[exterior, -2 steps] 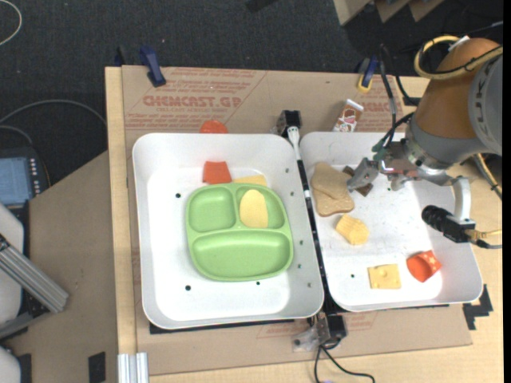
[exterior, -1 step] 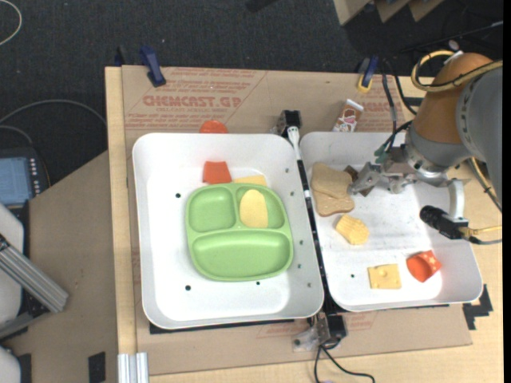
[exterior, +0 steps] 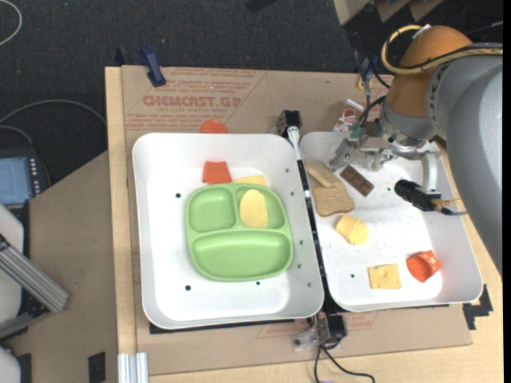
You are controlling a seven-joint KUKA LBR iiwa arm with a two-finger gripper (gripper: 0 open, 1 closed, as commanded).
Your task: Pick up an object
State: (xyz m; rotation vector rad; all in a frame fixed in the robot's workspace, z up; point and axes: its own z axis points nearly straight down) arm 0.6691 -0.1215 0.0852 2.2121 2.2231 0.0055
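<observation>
Arm [exterior: 467,94]: enters from the right, grey body over the right bin's far right corner, orange band [exterior: 419,62] above the wrist. The wrist is angled down and to the left. Gripper [exterior: 359,158] is low over the far part of the right bin [exterior: 455,294]. Cannot tell how wide it stands; the tip is cluttered and unresolved. Nothing is seen held.

Left bin [exterior: 152,238]: holds a green divided plate [exterior: 235,250] at centre, with a yellow piece [exterior: 254,208] in its far right compartment. Orange-red block [exterior: 216,171] lies just beyond the plate on the bin floor.

Right bin contents, large to small:
- tan toast slice [exterior: 333,202], flat, near the wall shared with the left bin.
- yellow cheese square [exterior: 384,277], flat, towards the near edge.
- yellow lump [exterior: 351,230], just this side of the toast.
- red-orange piece [exterior: 422,266], near right, well apart from the gripper.
- dark brown bar [exterior: 358,181], small, rectangular, lying slantwise on the floor just below the gripper in view, beside the toast's far right corner. Whether the gripper touches it cannot be told.
</observation>
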